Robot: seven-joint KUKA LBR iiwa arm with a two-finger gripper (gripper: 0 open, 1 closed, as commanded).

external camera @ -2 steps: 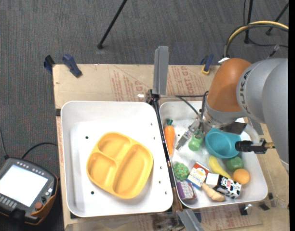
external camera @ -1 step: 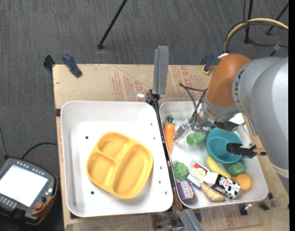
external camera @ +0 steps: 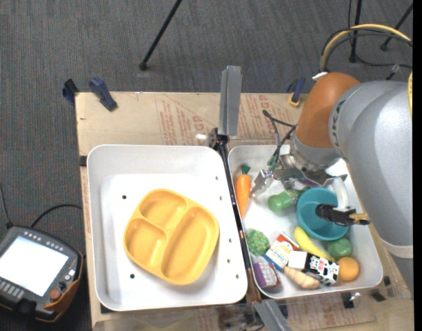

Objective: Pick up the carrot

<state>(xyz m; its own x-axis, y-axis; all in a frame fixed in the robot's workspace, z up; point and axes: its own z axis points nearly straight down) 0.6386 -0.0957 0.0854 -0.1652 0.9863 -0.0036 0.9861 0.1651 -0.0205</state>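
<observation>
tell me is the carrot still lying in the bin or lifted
Lying in the bin: the carrot rests against the right bin's left wall, gripper just beside it.

Dark grey carpet floor around a clamped cardboard-topped bench, tripod legs behind.

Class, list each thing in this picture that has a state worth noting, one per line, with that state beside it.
Carrot: lying in the right bin by its left wall, not gripped.
End effector: low over the right bin, just right of the carrot.
Yellow tray: flat in the left bin, nothing in its compartments.
Teal bowl: upright in the right bin.
Banana: lying beside the bowl.
</observation>
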